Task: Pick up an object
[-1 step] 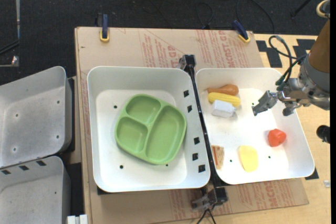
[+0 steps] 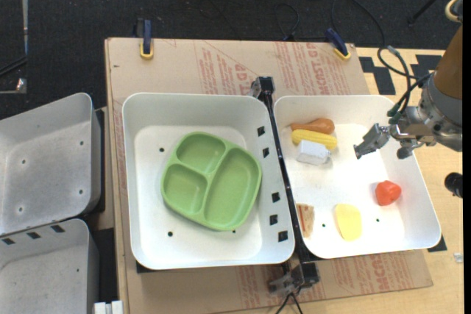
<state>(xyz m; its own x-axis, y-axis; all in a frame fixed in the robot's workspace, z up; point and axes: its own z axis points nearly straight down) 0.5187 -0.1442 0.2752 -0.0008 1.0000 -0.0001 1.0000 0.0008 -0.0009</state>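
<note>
Both white bins [image 2: 140, 180] look like smooth, faintly glossy moulded plastic, resting on a matt brown cardboard sheet [image 2: 221, 66] printed in red. The green tray [image 2: 212, 180], far left of the jaws, is smooth plastic with a soft sheen. The orange ball [image 2: 388, 193] just below the gripper [image 2: 384, 142] looks glossy plastic, and the yellow piece [image 2: 348, 221] is smooth and duller; the gripper itself looks dull grey metal.

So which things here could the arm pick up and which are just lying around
For the job: round red toy, flat yellow oval piece, white block, yellow corn-like toy, end effector.
Lying about: green divided plastic plate, blue-and-yellow clamps.
</note>
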